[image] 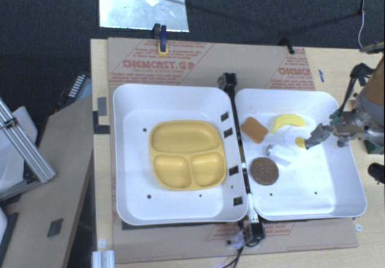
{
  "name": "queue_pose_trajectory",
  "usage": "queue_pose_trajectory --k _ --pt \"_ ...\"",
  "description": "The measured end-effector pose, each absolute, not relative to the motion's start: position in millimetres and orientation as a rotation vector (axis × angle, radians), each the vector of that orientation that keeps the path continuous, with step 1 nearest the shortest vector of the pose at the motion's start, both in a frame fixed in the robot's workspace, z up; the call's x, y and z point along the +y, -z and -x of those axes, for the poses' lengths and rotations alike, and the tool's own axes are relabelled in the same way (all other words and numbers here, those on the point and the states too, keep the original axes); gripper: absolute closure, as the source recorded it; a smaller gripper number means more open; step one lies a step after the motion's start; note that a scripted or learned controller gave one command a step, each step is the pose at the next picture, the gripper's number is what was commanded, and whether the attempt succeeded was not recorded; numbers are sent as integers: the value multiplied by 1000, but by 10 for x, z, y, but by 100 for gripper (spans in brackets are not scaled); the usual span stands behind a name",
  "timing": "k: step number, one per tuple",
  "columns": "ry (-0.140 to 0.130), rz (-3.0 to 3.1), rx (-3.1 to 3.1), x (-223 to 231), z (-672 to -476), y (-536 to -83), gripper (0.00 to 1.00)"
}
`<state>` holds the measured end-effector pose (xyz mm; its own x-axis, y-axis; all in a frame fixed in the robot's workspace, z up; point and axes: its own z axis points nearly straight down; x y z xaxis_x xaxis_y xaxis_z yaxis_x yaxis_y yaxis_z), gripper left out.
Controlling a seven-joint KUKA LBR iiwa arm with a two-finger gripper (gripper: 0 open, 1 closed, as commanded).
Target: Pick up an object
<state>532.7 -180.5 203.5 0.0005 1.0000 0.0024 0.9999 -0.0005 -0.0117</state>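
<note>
A: Where's the gripper [310,140]?

B: Low in the right bin [337,194], at its 3 o'clock side. Can't tell its state from here.

A: Anything picked?

B: Nothing seen held. Banana [289,120] at 12 o'clock, sponge [254,129] at 10, brown disc [264,171] at 8, white piece [281,153] mid-bin, just beside the tip. Grasp and lift are, I judge, left.

A: Left bin [129,200]?

B: Yellow tray [183,153].

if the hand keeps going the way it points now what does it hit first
Probably the small white crumpled object just ahead of the hand, which points left and slightly down over the right white bin; depth is unclear.
</note>
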Motion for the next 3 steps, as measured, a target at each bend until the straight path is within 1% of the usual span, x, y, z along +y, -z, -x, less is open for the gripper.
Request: queue_pose_trajectory --k 1,2,3 --pt "1 2219 -2226 -1799 -5357 -2106 0" --pt "-1 2219 -2222 -1843 -5439 -1540 0" --pt "4 2224 -2223 -1910 -5394 -1110 0"
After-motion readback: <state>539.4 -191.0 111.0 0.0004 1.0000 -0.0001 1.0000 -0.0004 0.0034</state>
